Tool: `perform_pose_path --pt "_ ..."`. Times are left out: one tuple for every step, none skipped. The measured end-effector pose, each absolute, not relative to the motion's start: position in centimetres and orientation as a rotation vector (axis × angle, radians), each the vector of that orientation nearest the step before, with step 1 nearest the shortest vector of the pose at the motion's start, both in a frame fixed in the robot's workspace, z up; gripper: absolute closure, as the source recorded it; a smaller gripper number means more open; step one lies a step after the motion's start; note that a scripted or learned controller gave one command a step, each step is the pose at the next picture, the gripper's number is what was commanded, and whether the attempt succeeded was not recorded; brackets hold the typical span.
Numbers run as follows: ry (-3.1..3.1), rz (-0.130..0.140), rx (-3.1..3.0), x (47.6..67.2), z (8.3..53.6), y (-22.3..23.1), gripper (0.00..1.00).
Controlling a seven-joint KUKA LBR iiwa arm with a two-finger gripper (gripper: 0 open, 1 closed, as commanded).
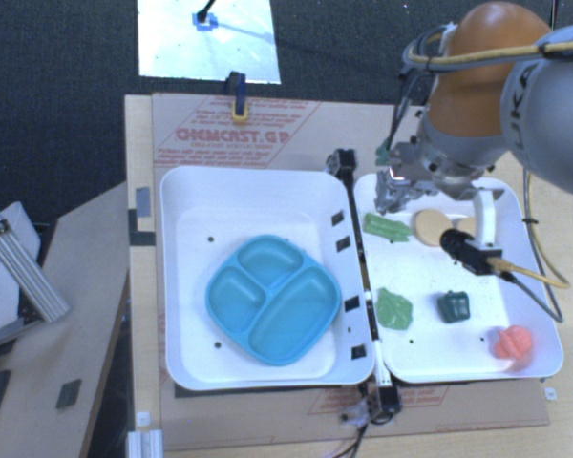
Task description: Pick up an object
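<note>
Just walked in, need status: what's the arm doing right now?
The grey arm's gripper is down at the back left of the right white bin, just above a flat light-green piece. Nothing is visibly held. A tan disc, dark green block and pink ball lie nearby. The left white bin holds a blue divided plate.

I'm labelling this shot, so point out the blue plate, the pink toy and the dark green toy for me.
blue plate [272, 299]: camera view, on its centre ridge.
pink toy [513, 343]: camera view, middle of its body.
dark green toy [453, 305]: camera view, middle of its top.
</note>
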State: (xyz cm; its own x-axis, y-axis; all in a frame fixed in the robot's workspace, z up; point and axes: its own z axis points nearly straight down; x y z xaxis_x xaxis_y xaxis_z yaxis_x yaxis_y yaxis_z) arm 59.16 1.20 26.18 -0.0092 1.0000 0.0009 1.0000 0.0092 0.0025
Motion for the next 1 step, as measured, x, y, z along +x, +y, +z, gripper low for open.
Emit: perform_pose_path --pt "2.230 0.003 2.212 59.84 25.35 5.52 1.00"
